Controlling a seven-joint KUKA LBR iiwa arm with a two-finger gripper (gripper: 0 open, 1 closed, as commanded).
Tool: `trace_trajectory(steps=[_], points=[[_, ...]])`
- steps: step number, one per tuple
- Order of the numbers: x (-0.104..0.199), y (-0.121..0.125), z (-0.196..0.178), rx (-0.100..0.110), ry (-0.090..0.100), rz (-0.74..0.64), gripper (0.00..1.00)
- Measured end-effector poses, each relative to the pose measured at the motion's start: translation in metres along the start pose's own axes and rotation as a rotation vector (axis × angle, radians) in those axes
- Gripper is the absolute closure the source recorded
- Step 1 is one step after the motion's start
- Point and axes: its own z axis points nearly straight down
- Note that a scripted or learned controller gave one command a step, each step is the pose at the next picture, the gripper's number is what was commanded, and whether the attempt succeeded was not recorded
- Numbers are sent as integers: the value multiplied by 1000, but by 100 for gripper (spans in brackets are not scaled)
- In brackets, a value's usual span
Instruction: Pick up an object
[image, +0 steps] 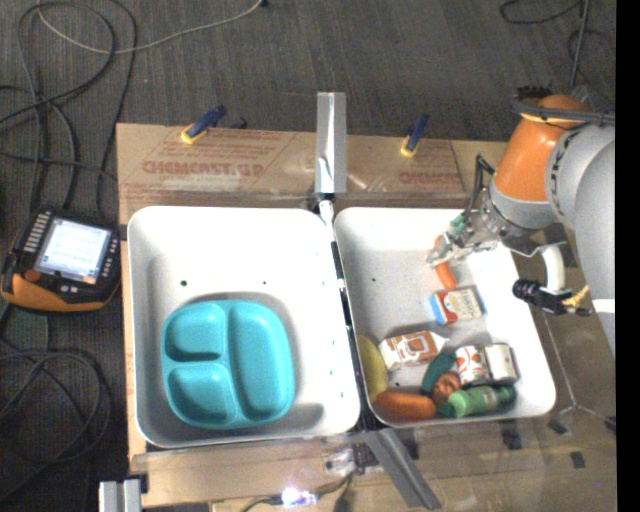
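- The pincer (452, 243) hangs over the back part of the right bin (400, 235), at the end of the grey arm (585, 195) with its orange band. Whether it is clenched or released I cannot tell at this resolution.
- A small orange and pale thing sits right at its tip, but I cannot tell whether that is an object being gripped or part of the tool, so I judge that no pick is confirmed: the lift itself is left to do.
- Nearest to the pincer, just in front of it, lies a small orange-and-white carton (457, 304), flat on the bin floor. By closeness it looks the likeliest thing to be taken; it is boxy, with flat faces that should suit a two-sided grip.
- Farther forward lies a white-and-orange packet (412, 348), with a yellow rounded piece (372, 366) beside it against the bin's left wall.
- Farther still, at the front edge, a crowded cluster: a can (487, 362) lying on its side, a green bottle (480, 399), and an orange rounded item (404, 404), touching or nearly touching one another. I judge these harder to grip cleanly.
- Farthest off, well to the pincer's left in the left bin (150, 250), rests a teal divided tray (229, 362).
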Motion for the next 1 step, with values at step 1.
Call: trace_trajectory(steps=[1], points=[[38, 13, -106, 9, 10, 16, 100]])
